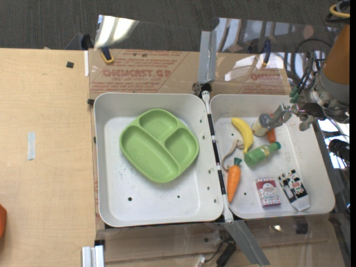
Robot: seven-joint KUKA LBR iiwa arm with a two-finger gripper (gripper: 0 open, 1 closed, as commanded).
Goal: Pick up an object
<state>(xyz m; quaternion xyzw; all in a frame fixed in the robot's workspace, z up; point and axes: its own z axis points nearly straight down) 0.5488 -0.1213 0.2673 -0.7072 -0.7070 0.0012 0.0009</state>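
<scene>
The right bin (322, 166) holds a yellow banana (243, 132), a green bottle (261, 153) lying on its side, an orange carrot (233, 180), a small red box (269, 192) and a black-and-white carton (293, 189). A cream-coloured object (258, 129) and a small red piece (271, 136) lie just right of the banana. My gripper (276, 117) hangs over the bin's upper middle, directly above the cream object and the red piece. Whether it touches them is unclear.
The left bin (111, 193) carries a green divided plate (159, 144). A metal divider (214, 149) runs between the bins. A cardboard sheet (139, 71) lies behind them. The arm's wrist and cables (328, 88) crowd the right bin's far right corner.
</scene>
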